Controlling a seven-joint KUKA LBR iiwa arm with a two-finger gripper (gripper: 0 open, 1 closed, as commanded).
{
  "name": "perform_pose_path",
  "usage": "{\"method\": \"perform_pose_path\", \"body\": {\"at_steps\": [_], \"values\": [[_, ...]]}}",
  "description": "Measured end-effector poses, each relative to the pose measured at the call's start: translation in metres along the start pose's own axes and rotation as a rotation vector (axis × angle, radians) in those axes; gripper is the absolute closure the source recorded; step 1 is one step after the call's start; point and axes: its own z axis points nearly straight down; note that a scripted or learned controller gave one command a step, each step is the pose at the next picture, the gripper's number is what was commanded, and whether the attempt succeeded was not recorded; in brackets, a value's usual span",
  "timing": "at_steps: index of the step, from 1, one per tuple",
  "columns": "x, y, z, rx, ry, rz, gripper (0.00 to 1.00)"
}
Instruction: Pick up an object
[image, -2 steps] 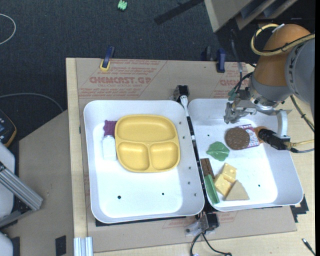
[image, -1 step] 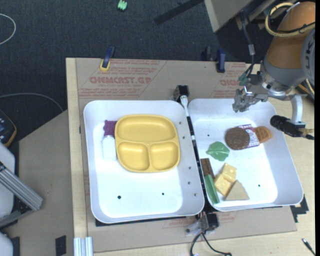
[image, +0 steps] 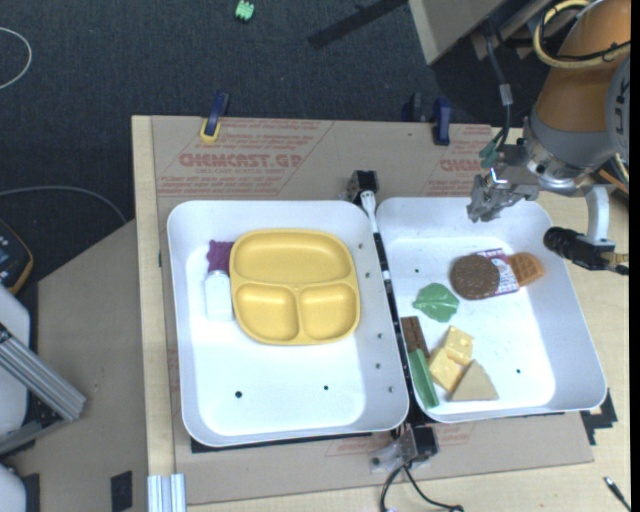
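Grey gripper (image: 487, 205) hangs over the far edge of the right bin (image: 560, 345), near its back wall. Whether it is open or closed cannot be made out at this angle; nothing visible in its grasp.

Nearest objects, toward the bin's centre: brown round patty (image: 474, 277), partly over a red-and-white wrapper (image: 500, 270), with an orange-brown piece (image: 526, 267) just beside on the right. Green leaf-shaped piece (image: 436, 301) lies just left of and below the patty. Toward the near edge: yellow cheese-like wedges (image: 455, 360) and a tan wedge (image: 477, 383), touching one another. Green stick (image: 422, 377) and a dark brown bar (image: 413, 334) lie along the bin's left wall.

Left bin (image: 290, 410): yellow divided tray (image: 295, 284), with a purple item (image: 219, 255) and a white bottle (image: 217, 296) at its left side.
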Motion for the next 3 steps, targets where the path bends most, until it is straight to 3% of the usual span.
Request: {"method": "perform_pose_path", "body": {"at_steps": [2, 3], "values": [[0.098, -0.004, 0.0, 0.008, 0.003, -0.004, 1.0], [0.152, -0.018, -0.009, 0.008, 0.003, -0.004, 1.0]]}}
